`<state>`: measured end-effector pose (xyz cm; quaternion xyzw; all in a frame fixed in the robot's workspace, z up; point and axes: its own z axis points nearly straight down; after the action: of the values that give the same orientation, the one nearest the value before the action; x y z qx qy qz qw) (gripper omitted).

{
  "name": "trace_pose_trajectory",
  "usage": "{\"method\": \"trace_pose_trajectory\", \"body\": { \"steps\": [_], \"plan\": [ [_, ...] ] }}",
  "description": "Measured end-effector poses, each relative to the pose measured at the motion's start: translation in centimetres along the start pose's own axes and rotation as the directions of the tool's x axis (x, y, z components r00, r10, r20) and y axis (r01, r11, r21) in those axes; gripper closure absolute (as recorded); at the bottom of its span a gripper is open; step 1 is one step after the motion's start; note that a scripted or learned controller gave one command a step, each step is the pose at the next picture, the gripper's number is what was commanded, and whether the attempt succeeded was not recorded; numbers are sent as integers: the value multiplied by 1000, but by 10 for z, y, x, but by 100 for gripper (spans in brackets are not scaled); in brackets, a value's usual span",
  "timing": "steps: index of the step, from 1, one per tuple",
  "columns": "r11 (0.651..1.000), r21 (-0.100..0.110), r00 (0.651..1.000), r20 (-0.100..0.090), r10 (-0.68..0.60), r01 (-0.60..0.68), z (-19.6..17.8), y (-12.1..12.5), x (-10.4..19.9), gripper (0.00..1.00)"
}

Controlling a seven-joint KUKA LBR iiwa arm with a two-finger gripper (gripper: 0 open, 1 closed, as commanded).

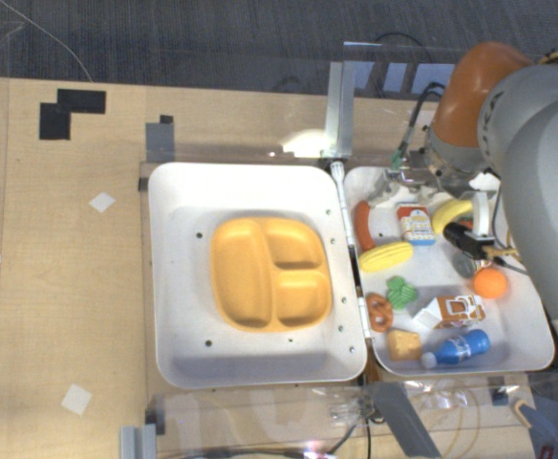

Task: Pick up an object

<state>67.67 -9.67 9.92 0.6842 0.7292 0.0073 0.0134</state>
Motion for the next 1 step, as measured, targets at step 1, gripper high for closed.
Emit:
{"method": "trace_pose_trajectory", "body": {
  "steps": [1],
  "plan": [
    [983,17,983,-10,-184,184,-40,-34,-46,0]
  ]
}}
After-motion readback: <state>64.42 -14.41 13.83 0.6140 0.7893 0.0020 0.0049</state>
